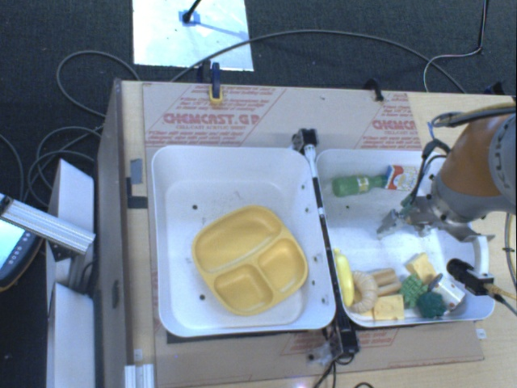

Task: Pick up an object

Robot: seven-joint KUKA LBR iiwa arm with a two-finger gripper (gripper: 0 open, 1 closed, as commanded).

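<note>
The right white bin (355, 217) holds a green bottle (359, 186) lying on its side near the far wall, with a red and white packet (398, 176) beside its base. My gripper (393, 222) hangs low over the middle of this bin, below the bottle and above the toy food pile. Along the bin's near wall lie a yellow banana (345, 275), a beige pastry (363, 291), a yellow cheese wedge (388, 307), a second yellow block (420, 266) and green leafy pieces (420, 295). Nothing shows between the fingers.
The left white bin (182, 184) bears a yellow divided plate (250, 259). A ridge (317, 208) separates the two bins. My arm (481, 168) covers the right bin's far right corner. Cables lie on the dark floor behind the bench.
</note>
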